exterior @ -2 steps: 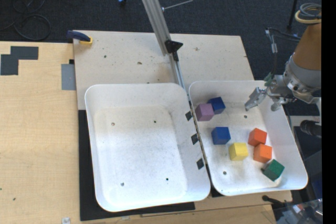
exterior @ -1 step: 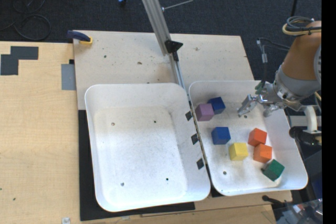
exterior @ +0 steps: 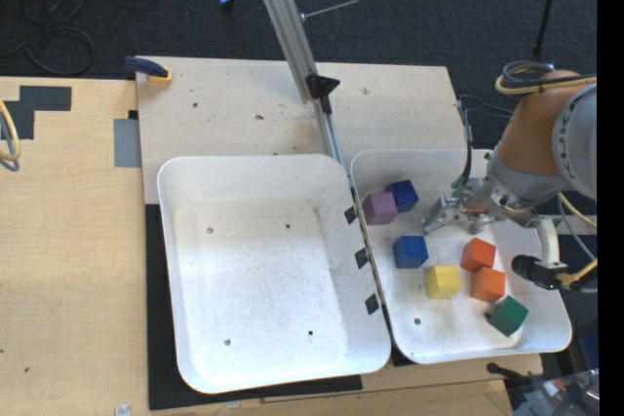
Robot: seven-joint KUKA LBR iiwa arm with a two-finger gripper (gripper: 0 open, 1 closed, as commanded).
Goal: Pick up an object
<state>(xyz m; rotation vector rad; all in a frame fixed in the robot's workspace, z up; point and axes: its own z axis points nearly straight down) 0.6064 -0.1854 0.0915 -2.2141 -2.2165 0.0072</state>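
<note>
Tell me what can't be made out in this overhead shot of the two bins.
- End effector, camera view: its finger state is too small and blurred to read.
- Green block: the side at the right bin's rim is hard to separate from it.
- Orange blocks and: touching or apart, unclear.
- Arm: cut off by the right edge.

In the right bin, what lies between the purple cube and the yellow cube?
In the camera view, a blue cube lies roughly between the purple cube and the yellow cube, apart from both on the right bin floor.
</note>
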